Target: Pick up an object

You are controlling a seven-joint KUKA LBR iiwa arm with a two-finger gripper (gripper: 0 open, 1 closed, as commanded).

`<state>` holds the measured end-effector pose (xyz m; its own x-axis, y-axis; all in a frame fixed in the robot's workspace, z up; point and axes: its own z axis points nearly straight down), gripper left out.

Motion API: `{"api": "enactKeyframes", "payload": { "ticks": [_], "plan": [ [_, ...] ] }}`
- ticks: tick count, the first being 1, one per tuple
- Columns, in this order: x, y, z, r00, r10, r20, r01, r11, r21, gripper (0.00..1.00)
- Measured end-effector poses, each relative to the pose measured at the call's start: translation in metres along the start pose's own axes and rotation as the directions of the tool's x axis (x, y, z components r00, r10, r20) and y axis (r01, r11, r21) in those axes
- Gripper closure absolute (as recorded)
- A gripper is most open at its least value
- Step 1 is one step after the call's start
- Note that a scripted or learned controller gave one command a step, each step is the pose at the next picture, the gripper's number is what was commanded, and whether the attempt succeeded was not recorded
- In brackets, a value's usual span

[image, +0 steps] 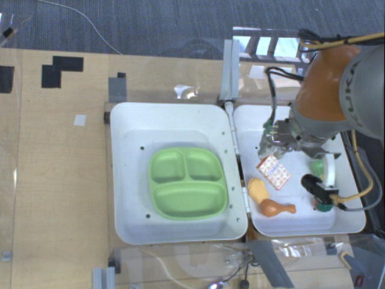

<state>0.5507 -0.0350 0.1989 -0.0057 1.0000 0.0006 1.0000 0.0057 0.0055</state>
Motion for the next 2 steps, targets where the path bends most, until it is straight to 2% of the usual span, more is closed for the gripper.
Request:
{"api": "enactKeyframes", "payload": {
  "ticks": [1, 2],
  "plan": [
    [-0.011, -0.003, 0.014, 1.000, 0.003, 0.000, -0.003, 1.000, 0.003, 1.00],
    [0.021, 0.000, 0.014, 1.000, 0.000, 0.000, 0.000, 1.000, 0.002, 1.00]
  ]
}}
